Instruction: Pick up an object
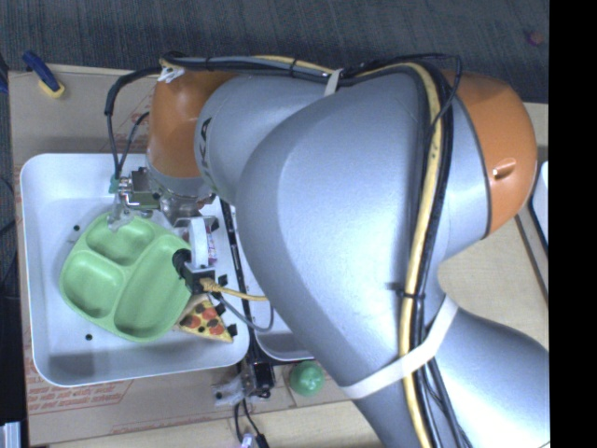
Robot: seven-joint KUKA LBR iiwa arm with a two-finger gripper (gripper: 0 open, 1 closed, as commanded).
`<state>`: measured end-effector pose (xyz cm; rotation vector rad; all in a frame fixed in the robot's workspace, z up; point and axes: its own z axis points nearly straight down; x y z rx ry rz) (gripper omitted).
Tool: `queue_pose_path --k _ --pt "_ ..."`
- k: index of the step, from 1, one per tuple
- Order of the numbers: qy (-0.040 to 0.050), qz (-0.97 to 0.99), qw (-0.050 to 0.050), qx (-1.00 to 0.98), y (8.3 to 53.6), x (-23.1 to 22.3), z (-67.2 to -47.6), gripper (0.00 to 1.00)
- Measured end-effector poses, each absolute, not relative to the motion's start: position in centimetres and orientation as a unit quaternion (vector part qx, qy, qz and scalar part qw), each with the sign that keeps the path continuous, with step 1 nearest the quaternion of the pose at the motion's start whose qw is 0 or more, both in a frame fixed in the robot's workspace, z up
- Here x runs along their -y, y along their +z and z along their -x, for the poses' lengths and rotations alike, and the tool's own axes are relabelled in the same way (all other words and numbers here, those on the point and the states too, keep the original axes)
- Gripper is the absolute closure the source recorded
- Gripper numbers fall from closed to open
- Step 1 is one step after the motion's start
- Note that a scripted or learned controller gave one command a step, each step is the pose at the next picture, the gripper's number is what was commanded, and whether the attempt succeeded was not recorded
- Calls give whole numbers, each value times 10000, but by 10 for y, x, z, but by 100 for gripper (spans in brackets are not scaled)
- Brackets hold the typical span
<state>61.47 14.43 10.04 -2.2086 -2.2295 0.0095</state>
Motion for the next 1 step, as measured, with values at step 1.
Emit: queue_pose_path --k 1 --pt "16 7049 29 7093 92 -108 -656 0"
